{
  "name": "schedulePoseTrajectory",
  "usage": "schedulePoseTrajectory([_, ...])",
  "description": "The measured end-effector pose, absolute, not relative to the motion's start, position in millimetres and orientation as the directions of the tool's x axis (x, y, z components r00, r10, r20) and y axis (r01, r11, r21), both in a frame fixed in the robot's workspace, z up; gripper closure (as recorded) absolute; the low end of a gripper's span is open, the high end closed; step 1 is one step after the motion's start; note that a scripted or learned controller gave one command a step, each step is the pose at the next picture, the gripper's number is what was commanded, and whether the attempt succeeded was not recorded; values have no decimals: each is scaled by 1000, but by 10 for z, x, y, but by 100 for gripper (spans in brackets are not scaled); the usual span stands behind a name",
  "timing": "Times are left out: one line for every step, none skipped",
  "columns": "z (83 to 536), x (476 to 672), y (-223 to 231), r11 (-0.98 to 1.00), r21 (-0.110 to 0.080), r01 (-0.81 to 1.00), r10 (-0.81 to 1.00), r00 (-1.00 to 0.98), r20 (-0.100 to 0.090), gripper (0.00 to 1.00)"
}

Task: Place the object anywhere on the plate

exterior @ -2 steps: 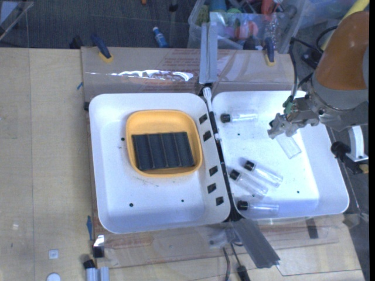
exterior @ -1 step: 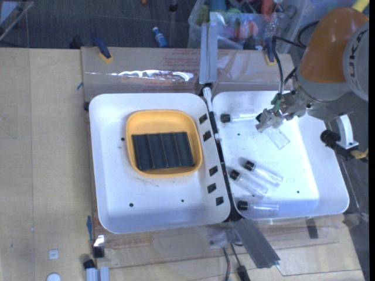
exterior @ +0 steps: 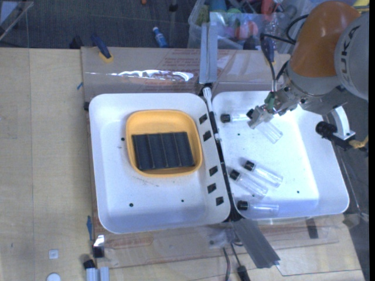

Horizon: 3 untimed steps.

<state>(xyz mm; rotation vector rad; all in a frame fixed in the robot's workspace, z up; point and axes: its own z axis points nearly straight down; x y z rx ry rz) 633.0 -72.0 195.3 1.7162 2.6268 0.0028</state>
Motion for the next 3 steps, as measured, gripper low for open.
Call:
schedulePoseTrajectory([1850,6349,-557,594,0,804,804,-594,1,100])
schedulePoseTrajectory([2020,6509,-360,801,5,598,598,-801,-5,100])
schedulePoseTrajectory([1857,6552,-167,937,2,348,348,-937,-1,100])
